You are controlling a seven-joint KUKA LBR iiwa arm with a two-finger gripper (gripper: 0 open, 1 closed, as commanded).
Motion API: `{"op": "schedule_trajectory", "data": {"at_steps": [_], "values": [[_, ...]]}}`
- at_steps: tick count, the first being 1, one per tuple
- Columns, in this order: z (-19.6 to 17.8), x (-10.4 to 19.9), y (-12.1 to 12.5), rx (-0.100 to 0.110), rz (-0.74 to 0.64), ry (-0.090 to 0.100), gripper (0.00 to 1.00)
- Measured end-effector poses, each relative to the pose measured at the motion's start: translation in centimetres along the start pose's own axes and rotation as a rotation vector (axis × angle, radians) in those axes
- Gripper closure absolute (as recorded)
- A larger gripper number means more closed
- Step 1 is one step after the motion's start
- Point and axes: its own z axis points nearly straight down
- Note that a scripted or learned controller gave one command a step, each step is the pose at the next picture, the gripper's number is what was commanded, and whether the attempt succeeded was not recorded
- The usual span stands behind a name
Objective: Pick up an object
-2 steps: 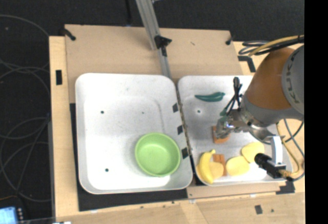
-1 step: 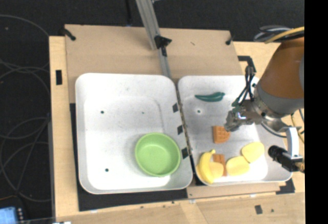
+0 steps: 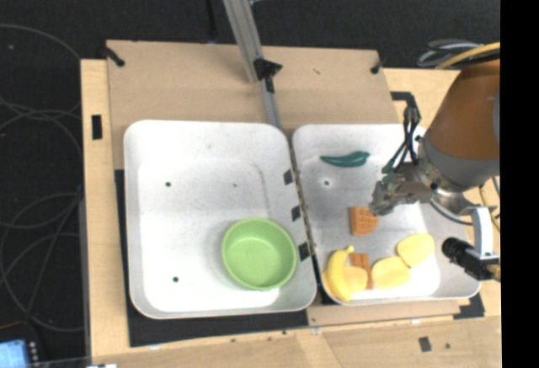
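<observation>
Gripper (image 3: 385, 196) positioned over right bin (image 3: 337, 157), finger state not discernible, orange block (image 3: 364, 222) lying just below-left of it, yellow pieces (image 3: 379, 268) clustered at near edge, green bowl (image 3: 259, 253) seated in left bin (image 3: 168, 164).

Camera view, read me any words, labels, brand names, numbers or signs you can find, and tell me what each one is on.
No readable text in this view.
The green bowl, the two white bins, the yellow pieces, the orange piece and the gripper carry no lettering that can be made out.
</observation>
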Motion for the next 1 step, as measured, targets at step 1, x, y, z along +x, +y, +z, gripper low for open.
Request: {"op": "schedule_trajectory", "data": {"at_steps": [1], "values": [[0.47,5.05,0.92,0.003,-0.002,0.001,1.00]]}}
